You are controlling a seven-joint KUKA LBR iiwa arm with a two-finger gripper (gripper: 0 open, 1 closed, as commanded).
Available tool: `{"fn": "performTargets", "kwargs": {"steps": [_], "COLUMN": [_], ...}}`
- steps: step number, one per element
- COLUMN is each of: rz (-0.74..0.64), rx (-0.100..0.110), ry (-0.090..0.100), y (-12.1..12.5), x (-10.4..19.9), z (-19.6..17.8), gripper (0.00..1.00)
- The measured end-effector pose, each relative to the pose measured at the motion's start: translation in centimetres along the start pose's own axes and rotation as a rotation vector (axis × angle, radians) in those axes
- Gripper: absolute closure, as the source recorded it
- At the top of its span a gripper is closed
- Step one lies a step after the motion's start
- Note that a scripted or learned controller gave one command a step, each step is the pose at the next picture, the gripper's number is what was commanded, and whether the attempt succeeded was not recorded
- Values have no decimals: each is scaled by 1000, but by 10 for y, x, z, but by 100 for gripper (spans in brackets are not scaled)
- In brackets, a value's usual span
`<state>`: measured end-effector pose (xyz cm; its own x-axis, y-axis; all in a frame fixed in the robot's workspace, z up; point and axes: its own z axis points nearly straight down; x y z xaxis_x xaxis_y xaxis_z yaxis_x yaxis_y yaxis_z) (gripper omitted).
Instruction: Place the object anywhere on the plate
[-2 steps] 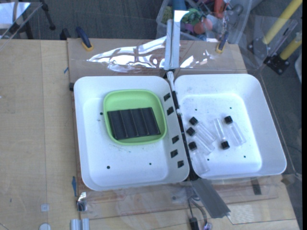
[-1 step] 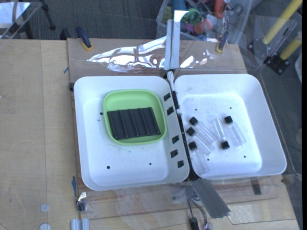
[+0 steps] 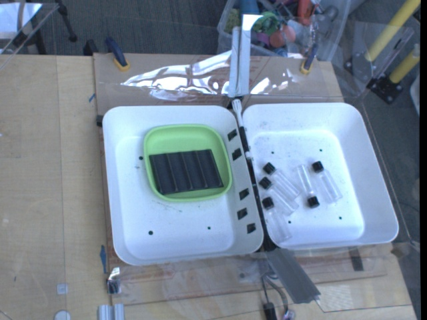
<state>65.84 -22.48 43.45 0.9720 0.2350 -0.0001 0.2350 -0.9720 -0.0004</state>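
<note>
Camera view: wooden bench [image 3: 47, 179] bears two white bins [image 3: 127, 232], a green plate [image 3: 187, 135] in the left.

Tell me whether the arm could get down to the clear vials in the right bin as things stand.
Probably yes. The clear vials lie loose in the open right bin, nothing above them, though they bunch closely, so picking a single one looks awkward.

The plate [image 3: 187, 142] is light green, square with rounded corners and a raised rim, lying flat in the left bin. A dark ribbed rectangular object [image 3: 185, 172] lies flat inside the plate, slightly tilted, toward its near side. In the right bin, several clear vials with black caps [image 3: 303, 182] lie on their sides, scattered near the bin's middle, close to one another
</note>
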Motion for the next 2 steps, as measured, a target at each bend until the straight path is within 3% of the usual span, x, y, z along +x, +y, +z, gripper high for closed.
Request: {"fn": "performTargets", "kwargs": {"steps": [2], "rz": [32], "rx": [1], "ry": [2], "y": [0], "x": [1], "z": [0], "gripper": [0]}}
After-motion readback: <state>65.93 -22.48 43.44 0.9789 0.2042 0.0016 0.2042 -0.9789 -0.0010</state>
